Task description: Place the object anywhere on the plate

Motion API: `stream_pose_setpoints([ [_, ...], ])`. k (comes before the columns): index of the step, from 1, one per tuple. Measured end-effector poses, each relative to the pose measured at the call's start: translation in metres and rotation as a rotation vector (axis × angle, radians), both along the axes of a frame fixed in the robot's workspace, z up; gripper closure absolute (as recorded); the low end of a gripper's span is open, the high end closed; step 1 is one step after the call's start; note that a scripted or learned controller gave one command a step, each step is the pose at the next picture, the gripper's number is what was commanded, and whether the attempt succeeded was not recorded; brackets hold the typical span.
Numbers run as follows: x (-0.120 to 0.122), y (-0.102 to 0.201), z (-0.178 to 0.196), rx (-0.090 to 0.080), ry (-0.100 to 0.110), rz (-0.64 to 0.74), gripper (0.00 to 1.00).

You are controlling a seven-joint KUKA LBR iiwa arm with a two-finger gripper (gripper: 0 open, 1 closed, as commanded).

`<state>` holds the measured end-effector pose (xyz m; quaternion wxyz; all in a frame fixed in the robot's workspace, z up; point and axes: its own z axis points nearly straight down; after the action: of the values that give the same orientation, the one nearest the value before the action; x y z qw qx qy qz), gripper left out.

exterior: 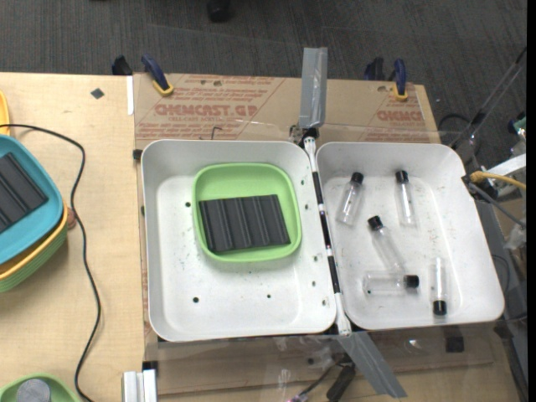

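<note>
Vials are what I have to move: five clear tubes with black caps lie scattered in the right bin [452,170], none of them on the plate [247,178]. Taking that green plate as my landmark, it sits in the left bin [167,308] with a dark ribbed insert [245,223] across its middle, and every vial is well to its right, past the divider between the bins. Nearest the plate is a vial [349,198] leaning near the divider; beyond it lie one upright-looking vial [404,196], a slanted one [381,237], a flat one [391,284] and one by the far wall [438,286]. I see no gripper over either bin, so I cannot tell how its jaws stand. My worry is the grasp: these tubes are round, smooth and transparent, so I judge they could roll or squirt out of a pinch. A vial dropped on the ribbed insert might also roll off the plate's low rim.
</note>
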<state>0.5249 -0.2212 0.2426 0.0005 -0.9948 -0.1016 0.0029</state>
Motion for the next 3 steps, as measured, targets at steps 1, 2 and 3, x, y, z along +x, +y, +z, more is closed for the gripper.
stream_pose_setpoints([
  [1,0.0001,0.0001,0.0003,0.000,0.000,0.001,0.00],
  [2,-0.0013,0.0002,-0.0041,0.000,0.000,-0.002,0.00],
  [3,-0.0007,-0.0008,0.0011,0.000,-0.001,-0.001,0.00],
])
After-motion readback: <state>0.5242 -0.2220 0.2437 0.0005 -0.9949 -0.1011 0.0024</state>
